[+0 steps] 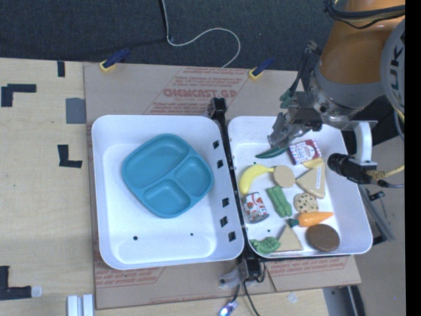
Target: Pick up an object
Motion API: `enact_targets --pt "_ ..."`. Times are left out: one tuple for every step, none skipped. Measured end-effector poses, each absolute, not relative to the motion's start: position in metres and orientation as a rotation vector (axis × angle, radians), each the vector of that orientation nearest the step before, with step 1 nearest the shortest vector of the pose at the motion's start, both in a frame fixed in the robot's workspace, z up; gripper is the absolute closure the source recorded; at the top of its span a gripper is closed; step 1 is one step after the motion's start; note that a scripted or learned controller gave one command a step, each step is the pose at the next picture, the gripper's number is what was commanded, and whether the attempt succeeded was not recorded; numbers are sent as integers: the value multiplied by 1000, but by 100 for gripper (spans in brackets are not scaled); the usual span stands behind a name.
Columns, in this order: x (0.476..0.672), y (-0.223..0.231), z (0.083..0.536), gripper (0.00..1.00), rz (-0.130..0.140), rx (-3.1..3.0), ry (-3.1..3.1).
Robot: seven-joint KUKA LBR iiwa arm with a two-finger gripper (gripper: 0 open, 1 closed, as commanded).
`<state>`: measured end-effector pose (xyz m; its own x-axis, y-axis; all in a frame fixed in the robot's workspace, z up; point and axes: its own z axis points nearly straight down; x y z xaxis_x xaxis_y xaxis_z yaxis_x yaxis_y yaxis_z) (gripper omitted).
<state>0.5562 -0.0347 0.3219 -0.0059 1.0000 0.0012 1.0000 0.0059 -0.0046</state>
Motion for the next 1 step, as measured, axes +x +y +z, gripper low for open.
enact_targets --pt "654 17 264 100 1 -2213 -2229"
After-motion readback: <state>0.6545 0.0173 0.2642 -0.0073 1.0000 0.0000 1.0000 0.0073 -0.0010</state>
